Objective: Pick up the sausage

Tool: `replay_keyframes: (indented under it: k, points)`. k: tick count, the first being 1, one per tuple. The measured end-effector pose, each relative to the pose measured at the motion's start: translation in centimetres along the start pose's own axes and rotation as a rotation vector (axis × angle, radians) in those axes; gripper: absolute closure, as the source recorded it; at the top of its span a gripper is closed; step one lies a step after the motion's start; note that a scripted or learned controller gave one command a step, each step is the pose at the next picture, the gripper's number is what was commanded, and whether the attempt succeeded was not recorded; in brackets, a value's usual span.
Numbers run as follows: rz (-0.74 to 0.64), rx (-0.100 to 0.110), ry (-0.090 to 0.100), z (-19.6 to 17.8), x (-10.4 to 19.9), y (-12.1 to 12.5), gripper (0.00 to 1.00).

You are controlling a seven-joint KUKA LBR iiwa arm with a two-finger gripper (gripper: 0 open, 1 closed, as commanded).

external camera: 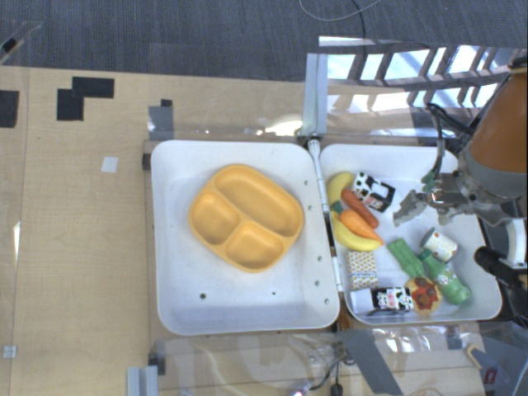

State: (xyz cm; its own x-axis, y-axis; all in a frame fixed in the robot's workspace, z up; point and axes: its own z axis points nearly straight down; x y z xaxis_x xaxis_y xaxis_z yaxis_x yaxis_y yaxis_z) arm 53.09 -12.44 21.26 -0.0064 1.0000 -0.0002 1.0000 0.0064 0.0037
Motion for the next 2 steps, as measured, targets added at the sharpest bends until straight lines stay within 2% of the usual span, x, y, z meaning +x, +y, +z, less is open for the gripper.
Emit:
replay_keyframes:
  k: [1, 2]
  points:
    - [0.312, -0.002, -0.001, -3.2, -4.6, 3.4, 0.00]
    - [0.613, 0.000, -0.001, -2.2, -6.9, 5.1, 0.00]
